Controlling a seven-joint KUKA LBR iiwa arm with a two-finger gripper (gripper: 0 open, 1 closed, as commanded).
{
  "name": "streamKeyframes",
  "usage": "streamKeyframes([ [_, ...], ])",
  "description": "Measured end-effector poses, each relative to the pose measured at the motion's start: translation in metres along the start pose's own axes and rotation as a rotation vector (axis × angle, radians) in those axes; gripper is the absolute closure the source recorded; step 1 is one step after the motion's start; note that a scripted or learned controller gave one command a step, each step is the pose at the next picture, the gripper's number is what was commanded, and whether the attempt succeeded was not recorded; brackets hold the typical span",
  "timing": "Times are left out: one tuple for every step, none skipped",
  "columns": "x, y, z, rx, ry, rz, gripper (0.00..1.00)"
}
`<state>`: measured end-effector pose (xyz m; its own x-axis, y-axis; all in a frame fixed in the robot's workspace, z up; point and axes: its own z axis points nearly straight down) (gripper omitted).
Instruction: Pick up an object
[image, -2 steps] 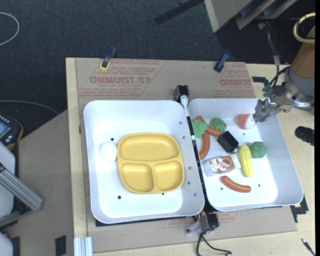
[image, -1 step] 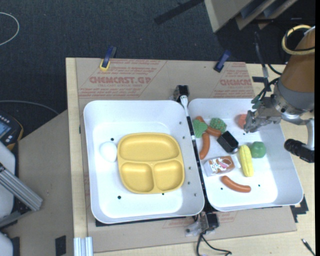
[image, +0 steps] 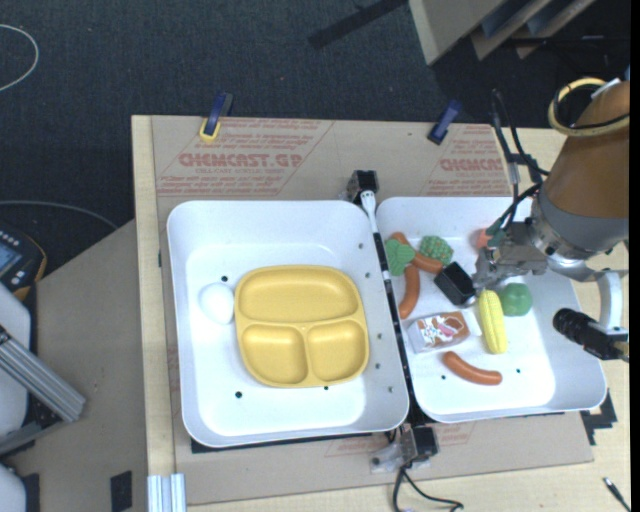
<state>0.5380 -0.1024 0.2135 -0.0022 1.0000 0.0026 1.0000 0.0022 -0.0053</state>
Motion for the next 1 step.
streamKeyframes([
  [0.0147, -0.0143, -0.0017, -0.001, -0.001, 0.000, 1.00],
])
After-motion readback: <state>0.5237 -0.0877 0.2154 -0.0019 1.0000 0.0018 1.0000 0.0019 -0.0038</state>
